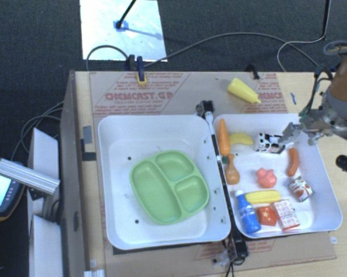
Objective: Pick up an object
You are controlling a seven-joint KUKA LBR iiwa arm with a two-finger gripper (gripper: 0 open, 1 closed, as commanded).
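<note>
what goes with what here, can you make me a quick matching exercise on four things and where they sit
Things:
1. green divided tray
2. blue bottle
3. yellow wedge
4. carrot

Places:
A. on the bench beyond the bins
B. in the left bin
C. near edge of the right bin
D. along the right bin's left wall

Pairs: 1-B, 2-C, 3-A, 4-D

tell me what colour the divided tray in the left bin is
Light green. The divided tray lies in the left bin, plain in the camera view.
</note>
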